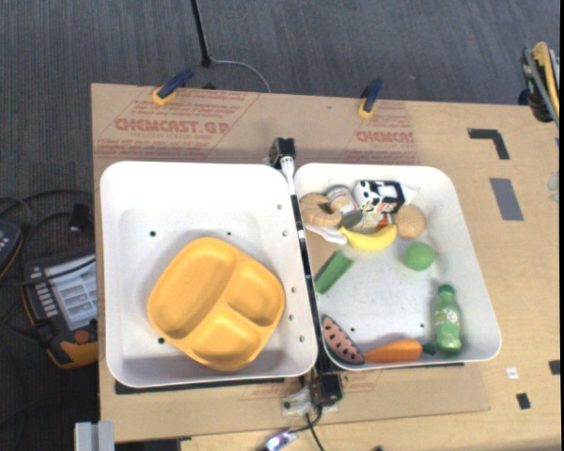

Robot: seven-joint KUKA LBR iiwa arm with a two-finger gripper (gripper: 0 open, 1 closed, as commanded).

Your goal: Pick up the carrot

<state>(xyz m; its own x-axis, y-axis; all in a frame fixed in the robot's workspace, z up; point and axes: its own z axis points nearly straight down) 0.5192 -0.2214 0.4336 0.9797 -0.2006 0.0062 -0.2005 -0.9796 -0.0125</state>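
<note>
— What can be told of the gripper's fingers?
— Nothing can be told: neither how far they are parted nor whether anything is held.
— What is seen at the left?
— The left bin is taken up by a yellow divided plate, laid flat towards its near side.
— And in the right bin?
— A watermelon slice is seen in the near left corner, and a green stick-shaped piece above it by the left wall. A banana is lodged in a cluster at the far side.
— Where is the carrot found?
— The carrot is laid lengthwise along the near wall, just right of the watermelon slice. Its right end is met by the base of a green bottle, which lies by the right wall. A green ball is set beyond the bottle.
</note>
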